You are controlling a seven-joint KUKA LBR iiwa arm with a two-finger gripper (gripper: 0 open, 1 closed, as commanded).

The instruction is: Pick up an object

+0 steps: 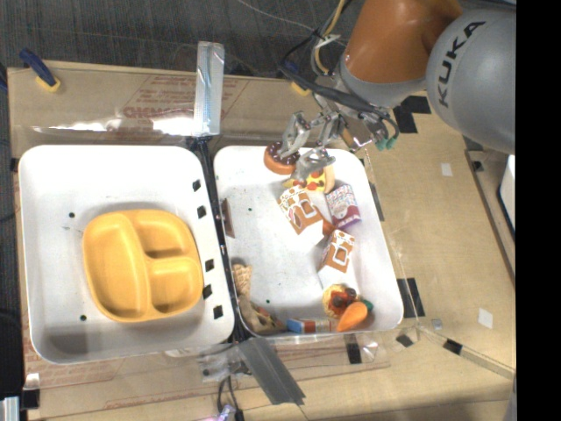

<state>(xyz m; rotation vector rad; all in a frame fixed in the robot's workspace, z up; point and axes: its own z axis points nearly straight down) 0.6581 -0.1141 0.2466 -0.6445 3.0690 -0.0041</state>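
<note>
My gripper (308,140) hangs over the far edge of the right bin (263,261), its fingers spread open with nothing between them. Just left of it and below lies a brown frosted donut (280,158). Right under the fingertips sits a small yellow toy (319,181). Further toward the front lie an orange-and-white carton (299,207), a purple carton (344,204) and another orange carton (339,251). An orange carrot-like toy (351,315) rests in the bin's front right corner.
The left bin (44,191) holds a yellow divided plate (142,261). Small toys (250,310) lie along the right bin's front left wall. A taped divider (210,90) stands behind the two bins. The arm (412,33) looms over the back right.
</note>
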